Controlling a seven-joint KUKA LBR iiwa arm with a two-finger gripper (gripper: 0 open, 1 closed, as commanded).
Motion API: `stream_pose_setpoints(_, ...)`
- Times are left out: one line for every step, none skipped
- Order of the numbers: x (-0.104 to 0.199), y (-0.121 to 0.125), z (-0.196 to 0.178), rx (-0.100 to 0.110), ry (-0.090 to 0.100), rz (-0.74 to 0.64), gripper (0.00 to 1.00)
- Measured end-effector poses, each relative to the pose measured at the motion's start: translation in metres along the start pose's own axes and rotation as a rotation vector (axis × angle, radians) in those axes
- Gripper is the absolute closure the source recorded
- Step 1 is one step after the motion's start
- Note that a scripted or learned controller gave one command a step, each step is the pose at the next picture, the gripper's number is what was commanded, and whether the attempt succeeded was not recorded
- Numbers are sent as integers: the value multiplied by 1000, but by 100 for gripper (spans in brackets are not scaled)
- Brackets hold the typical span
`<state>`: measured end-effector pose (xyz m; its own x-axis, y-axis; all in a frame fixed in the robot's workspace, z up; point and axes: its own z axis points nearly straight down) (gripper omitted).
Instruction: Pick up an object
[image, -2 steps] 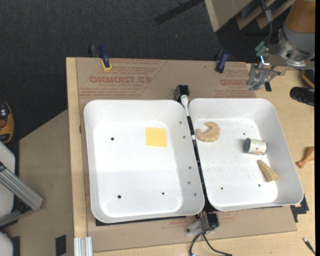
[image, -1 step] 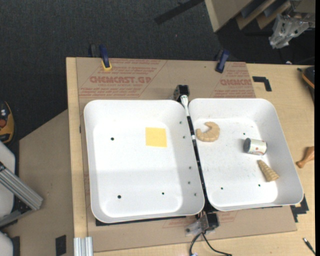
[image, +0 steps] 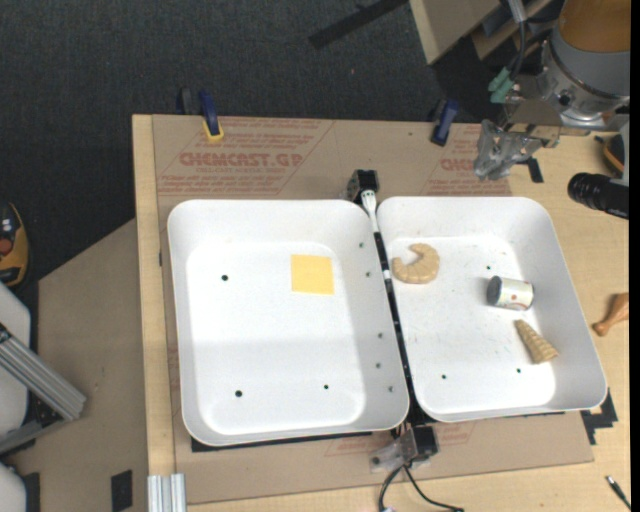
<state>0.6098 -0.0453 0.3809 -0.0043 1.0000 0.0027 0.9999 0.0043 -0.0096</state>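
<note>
My gripper (image: 494, 165) hangs above the cardboard just behind the back edge of the right bin (image: 570, 330), open, with nothing between its fingers. Three things lie in that bin. A tan croissant-shaped piece (image: 416, 264) sits near the left wall, and a small grey and white can (image: 510, 292) rests on its side toward the right. A ridged tan cone (image: 536, 341) lies in front of the can. In the left bin (image: 190, 330), a flat yellow square (image: 312, 273) lies toward the back.
The bins sit side by side on a cardboard sheet (image: 260, 150), joined by a black strip. Blue clamps (image: 209, 112) (image: 444, 121) hold the sheet's back edge. A small wooden piece (image: 611, 318) lies outside the right bin.
</note>
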Motion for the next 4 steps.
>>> stream_pose_setpoints(43,-60,80,3,0,1,100)
stream_pose_setpoints(55,-55,-100,-33,-2,1,100)
stream_pose_setpoints(121,-135,59,12,-3,-3,100)
stream_pose_setpoints(100,-130,70,-5,-3,7,100)
